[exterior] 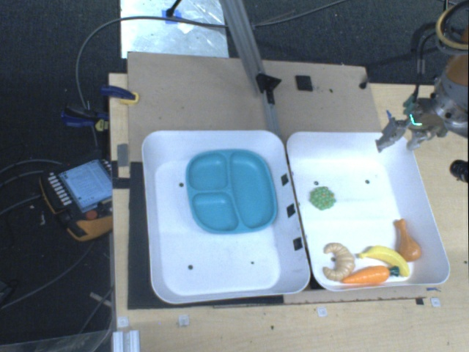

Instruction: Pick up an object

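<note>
While the toy food — croissant [337, 259], carrot [366, 275], banana [384, 256], drumstick [407, 241] — crowds the right bin's [352, 152] near corner, the gripper [400, 133] hangs open and empty over the far right rim, the cluster lying nearer the camera.

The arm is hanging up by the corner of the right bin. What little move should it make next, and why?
Probably swing the tool inward and down over the right bin, toward the green ball. The tool sits at the bin's far right corner, apart from every item, and the ball lies alone, while the croissant, carrot and banana crowd together.
</note>
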Tool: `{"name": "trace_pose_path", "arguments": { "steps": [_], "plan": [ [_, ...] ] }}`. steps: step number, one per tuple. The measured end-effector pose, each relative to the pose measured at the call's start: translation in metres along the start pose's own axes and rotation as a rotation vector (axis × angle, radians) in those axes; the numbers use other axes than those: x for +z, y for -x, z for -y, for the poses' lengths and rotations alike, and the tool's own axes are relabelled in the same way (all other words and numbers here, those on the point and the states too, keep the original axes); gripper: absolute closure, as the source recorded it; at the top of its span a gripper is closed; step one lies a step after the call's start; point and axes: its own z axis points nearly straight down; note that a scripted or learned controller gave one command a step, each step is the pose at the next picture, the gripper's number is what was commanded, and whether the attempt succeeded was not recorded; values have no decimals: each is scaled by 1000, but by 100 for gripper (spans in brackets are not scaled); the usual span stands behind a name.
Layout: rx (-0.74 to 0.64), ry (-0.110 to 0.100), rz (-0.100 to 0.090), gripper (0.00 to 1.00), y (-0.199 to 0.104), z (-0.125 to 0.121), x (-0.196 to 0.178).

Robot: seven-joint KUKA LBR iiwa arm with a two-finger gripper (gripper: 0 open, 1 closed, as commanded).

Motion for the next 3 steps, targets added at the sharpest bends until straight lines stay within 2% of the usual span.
{"name": "trace_pose_path", "arguments": {
  "steps": [1, 3],
  "plan": [
    [-1, 3, 1, 0, 0, -1, -2],
    [-1, 0, -1, 0, -12, 0, 116]
  ]
}}
